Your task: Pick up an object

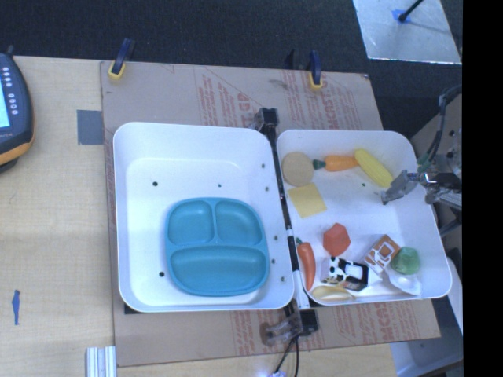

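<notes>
The right bin [357, 210] holds the loose objects. Along its far side lie a tan round disc [297, 167], a small carrot [339, 162] and a yellow corn cob [373, 167]. A yellow square slice [307, 200] lies below the disc. Nearer the front are a red chunk [336, 238], a red chili [306, 264], a black-and-white toy [346, 272], an orange-and-white box [382, 251] and a green ball [406, 260]. My gripper [397, 187] reaches in over the bin's right rim, just right of the corn cob, with nothing seen in it.
The left bin [134, 210] holds a blue divided plate [216, 246]. A pale curved piece [332, 293] lies at the right bin's front edge. Clamps [314, 73] pin the cardboard base. A handheld controller [12, 108] rests at the far left.
</notes>
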You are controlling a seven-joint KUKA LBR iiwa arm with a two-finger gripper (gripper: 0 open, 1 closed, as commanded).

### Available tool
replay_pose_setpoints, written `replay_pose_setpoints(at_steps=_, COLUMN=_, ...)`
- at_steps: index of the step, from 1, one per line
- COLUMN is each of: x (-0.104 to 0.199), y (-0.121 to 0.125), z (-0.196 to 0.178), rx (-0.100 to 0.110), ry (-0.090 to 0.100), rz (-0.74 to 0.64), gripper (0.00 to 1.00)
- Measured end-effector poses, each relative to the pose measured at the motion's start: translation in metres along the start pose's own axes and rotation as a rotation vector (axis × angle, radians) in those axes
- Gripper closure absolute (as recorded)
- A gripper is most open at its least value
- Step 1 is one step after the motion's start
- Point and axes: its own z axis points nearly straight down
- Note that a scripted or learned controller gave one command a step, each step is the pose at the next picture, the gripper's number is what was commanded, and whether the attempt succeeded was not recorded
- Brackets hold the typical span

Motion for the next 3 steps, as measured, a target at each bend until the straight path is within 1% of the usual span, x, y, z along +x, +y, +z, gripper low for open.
replay_pose_setpoints(at_steps=1, x=0.082, y=0.008, z=0.1, rx=0.01, ry=0.006, rz=-0.008, gripper=0.0)
replay_pose_setpoints(at_steps=2, x=0.1, y=-0.042, z=0.124, rx=0.008, ry=0.003, rz=0.0, gripper=0.0)
replay_pose_setpoints(at_steps=3, x=0.097, y=-0.04, z=0.111, rx=0.003, ry=0.0, rz=-0.002, gripper=1.0)
